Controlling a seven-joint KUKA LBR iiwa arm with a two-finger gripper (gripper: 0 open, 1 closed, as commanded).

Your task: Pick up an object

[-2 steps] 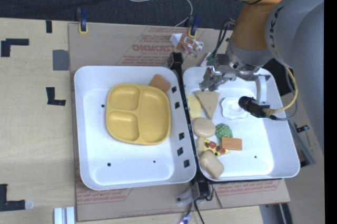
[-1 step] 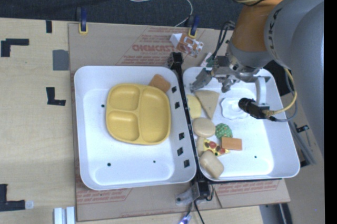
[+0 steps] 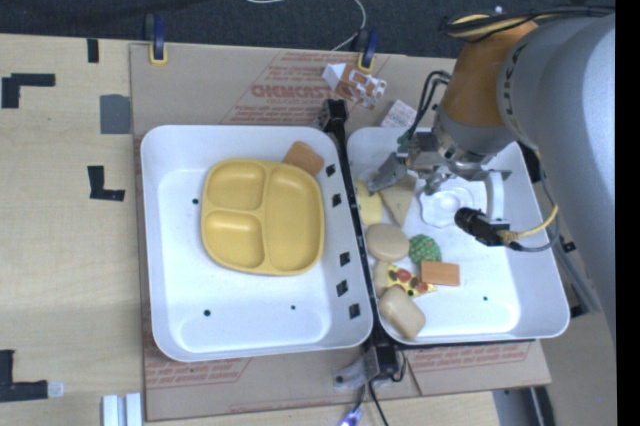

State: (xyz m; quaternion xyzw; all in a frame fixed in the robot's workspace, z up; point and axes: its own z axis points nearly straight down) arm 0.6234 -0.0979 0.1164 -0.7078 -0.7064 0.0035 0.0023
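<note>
Gripper (image 3: 432,176) low in right bin (image 3: 520,309), whether clenched or released: cannot tell. Round bun (image 3: 386,241) just below-left of it, green piece (image 3: 425,246) directly below. Yellow plate (image 3: 264,216) far left.

Yellow tray (image 3: 264,217) – glossy plastic; white bins (image 3: 170,304) – smooth plastic; cardboard sheet (image 3: 240,89) matt.

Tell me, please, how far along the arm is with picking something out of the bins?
Done: the gripper is down in the right bin, over the upper end of the pile of small items. In hand: nothing visible between its fingers. Left: the tan bun-like piece, green piece and orange block lie in the bin; the yellow divided plate sits in the left bin.
</note>
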